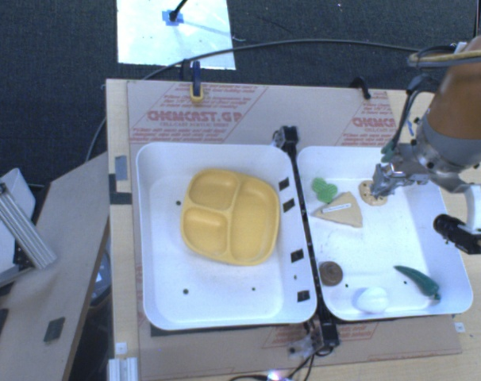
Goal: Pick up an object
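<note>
The small round tan biscuit (374,194) is looking like the thing being gone after, though that is only my reading, since the task names no particular object. It is lying flat on the floor of the right bin (443,248), toward the far wall, pale brown and speckled, thin and low. A piece that flat is probably going to be awkward to get under. The gripper (385,178) is hanging directly over its near edge, so close that I am not managing to tell whether it is touching. I am also not able to tell whether the tool is spread or pressed together, as its tip is reading as one dark metal cluster. Nothing is showing as lifted, so I am judging the pick as not yet done: the closing and the raising are both left.

Just beside the biscuit a tan wedge (340,213) is lying, with a green lump (324,189) next to that. Nearer me a brown disc (330,273), a white egg (372,299) and a green pepper (417,281) are sitting well apart. In the left bin (157,244) a yellow divided plate (230,215) is resting alone
</note>
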Available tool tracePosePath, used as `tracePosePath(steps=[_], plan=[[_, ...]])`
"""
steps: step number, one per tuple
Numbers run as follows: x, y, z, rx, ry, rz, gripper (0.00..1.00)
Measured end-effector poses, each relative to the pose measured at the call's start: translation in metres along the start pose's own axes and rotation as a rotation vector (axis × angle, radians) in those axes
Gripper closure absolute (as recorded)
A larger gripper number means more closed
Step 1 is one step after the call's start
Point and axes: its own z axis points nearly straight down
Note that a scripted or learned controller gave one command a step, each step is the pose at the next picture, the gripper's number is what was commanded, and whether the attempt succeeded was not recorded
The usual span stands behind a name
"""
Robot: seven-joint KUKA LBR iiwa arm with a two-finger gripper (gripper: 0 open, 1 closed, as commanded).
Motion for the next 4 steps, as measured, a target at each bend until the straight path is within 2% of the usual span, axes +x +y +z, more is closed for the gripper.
tracePosePath(steps=[1,2,4], plan=[[0.000,0.002,-0.032,0.004,0.001,0.000,1.00],[0.062,-0.004,-0.019,0.008,0.003,-0.006,1.00],[0.161,-0.003,0.019,0.010,0.003,-0.005,1.00]])
